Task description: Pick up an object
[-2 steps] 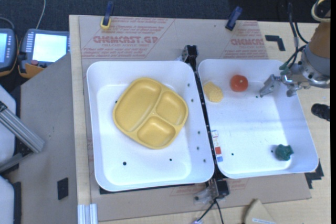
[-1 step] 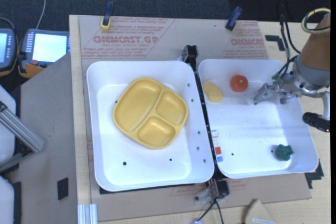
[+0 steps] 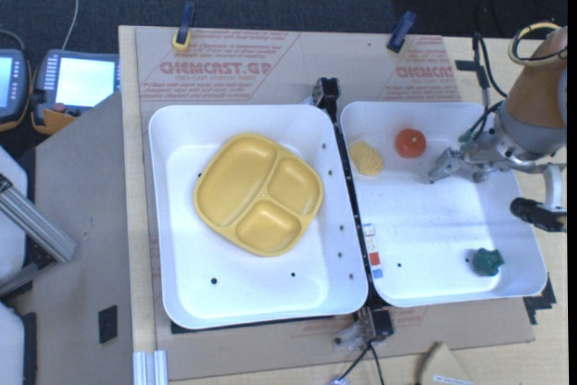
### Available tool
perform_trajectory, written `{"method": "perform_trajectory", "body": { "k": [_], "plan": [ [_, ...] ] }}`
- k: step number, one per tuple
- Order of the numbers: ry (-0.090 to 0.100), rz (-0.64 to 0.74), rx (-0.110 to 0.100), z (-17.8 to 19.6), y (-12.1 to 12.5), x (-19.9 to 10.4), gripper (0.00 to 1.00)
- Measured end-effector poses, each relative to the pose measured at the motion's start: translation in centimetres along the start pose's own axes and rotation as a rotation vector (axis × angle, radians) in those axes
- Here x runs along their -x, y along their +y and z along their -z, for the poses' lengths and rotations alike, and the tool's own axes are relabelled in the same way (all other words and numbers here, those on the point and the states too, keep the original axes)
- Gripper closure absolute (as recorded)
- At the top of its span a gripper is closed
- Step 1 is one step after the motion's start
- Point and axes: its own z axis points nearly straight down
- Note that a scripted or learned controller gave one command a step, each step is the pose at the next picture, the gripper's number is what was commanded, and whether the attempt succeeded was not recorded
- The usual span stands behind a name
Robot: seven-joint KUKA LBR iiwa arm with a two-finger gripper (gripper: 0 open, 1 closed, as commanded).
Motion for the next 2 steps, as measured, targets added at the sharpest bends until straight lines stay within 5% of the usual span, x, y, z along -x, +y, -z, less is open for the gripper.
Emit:
{"method": "perform_trajectory", "body": {
  "k": [1,2],
  "plan": [
    [-0.004,0.001,0.003,1.1,0.0,0.1,1.0],
    [-0.007,-0.001,0.006,7.0,-0.2,-0.7,1.0]
  ]
}}
